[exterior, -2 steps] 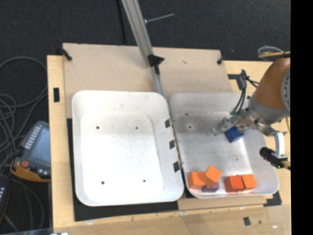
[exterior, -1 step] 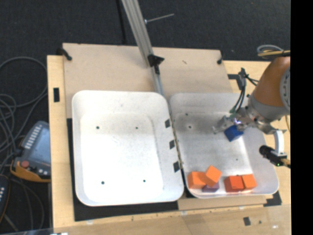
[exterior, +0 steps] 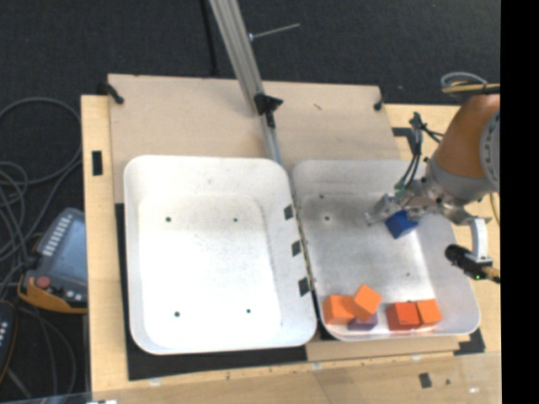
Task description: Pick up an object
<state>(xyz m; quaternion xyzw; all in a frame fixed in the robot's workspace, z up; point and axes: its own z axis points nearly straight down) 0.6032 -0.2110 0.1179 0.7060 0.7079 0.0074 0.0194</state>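
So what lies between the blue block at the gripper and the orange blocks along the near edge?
Bare white floor of the right bin separates the blue block from the orange blocks, per the camera view.

Two shallow white plastic bins sit side by side on the bench, the left bin (exterior: pixel 152 183) and the right bin (exterior: pixel 337 183). Along the near wall of the right bin lie four orange blocks: one flat orange block (exterior: pixel 339 309) closest to the left bin, one tilted orange cube (exterior: pixel 367 298) just beside it, then a darker orange block (exterior: pixel 404 315) touching a lighter orange block (exterior: pixel 429 311) farther from the left bin. There is also one small purple block (exterior: pixel 362 322) under the tilted cube and one blue block (exterior: pixel 399 224) nearer the right bin's far wall.
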